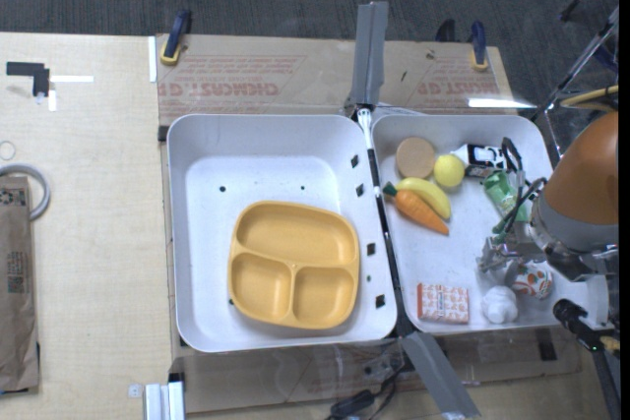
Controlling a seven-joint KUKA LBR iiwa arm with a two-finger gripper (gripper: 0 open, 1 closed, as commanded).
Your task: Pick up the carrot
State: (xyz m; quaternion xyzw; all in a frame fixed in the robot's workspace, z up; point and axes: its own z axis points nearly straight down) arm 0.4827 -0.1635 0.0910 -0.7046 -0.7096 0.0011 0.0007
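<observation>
Grey arm (576,231), orange band (591,167), green cables (512,211)

A yellow divided plate (293,264) lies in the left bin (182,211) — banana (425,193) in the right.

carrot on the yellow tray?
No, the carrot lies on the right bin floor beside the banana; the yellow tray sits in the left bin.

Grey arm (591,182) at right, pincer (507,256) pointing down-left
</observation>
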